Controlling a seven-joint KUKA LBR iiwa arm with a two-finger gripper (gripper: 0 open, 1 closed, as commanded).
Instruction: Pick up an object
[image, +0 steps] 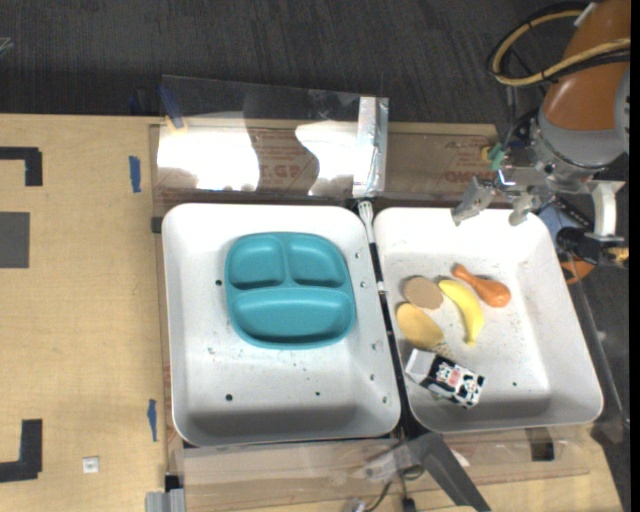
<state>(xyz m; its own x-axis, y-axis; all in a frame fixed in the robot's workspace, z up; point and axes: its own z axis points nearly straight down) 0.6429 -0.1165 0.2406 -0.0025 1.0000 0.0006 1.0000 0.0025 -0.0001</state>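
The gripper (495, 206) hangs at about 1 o'clock over the right bin (570, 330), above its far rim, with its 2 fingers spread apart and nothing between them. In this bin lie a banana (464, 306), a carrot (482, 285) touching it at 1 o'clock, a brown round piece (423, 293) at 9 o'clock of the banana, and a yellow lemon-like fruit (419, 325) just below. A small black and white package (451, 379) lies near 6 o'clock (its printing is too small to read). The left bin (190, 330) holds a teal divided plate (289, 288) with 3 compartments.
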